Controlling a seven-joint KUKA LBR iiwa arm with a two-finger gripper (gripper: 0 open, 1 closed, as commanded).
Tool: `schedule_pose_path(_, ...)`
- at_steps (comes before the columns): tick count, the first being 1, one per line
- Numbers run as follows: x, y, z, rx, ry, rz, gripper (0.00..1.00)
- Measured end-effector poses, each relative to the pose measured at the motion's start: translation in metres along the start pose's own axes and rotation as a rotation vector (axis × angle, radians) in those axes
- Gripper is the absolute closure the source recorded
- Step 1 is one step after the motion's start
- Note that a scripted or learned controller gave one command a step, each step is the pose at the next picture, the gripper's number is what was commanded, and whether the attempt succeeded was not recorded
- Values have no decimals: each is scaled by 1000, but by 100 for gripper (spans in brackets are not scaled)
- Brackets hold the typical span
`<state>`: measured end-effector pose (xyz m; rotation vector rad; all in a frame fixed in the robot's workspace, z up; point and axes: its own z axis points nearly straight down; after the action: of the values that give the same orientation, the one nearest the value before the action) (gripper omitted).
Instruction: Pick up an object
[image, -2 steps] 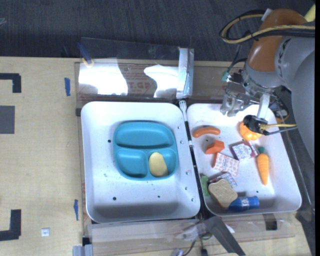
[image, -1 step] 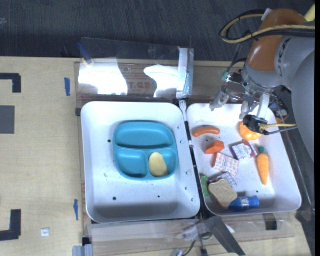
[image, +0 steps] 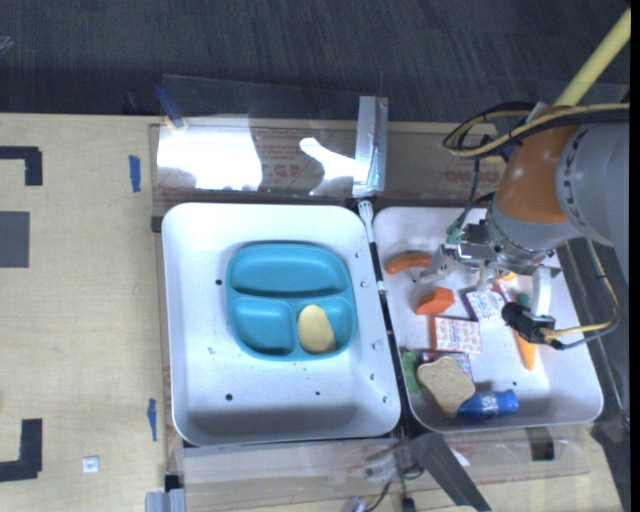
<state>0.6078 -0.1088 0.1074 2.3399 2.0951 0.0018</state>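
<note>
My hand (image: 470, 258) sits low over the upper part of the right bin (image: 585, 385), hanging from the grey arm (image: 590, 190) with its orange band that comes in from the right; from up here I cannot tell how the tips of it stand, and I see nothing gripped in it. Just to its left lies an orange carrot-shaped piece (image: 406, 263), and below that an orange wedge (image: 436, 301) rests near the bin's middle. A red-and-white patterned packet (image: 456, 334) lies flat below the wedge, with a second small printed packet (image: 486, 303) beside it under the wrist. Toward the near edge I make out a slice of toast (image: 446, 383), and touching its lower right a blue bottle (image: 490, 404) on its side. A thin orange stick (image: 527, 350) lies further right, near a black cable end. The left bin (image: 190, 330) holds a blue divided tray (image: 290, 297), and a yellow lemon-like object (image: 316, 328) rests in its lower right compartment. Both bins stand side by side on the wooden bench (image: 70, 300).
</note>
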Motion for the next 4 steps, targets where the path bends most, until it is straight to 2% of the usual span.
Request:
schedule_pose_path(1, -2, 60, -43, -3, -1, 101, 0)
schedule_pose_path(2, -88, 61, 12, -2, 10, 67, 0)
schedule_pose_path(3, -94, 27, 19, -4, 8, -123, 0)
schedule_pose_path(4, -95, 28, 8, -8, 2, -122, 100)
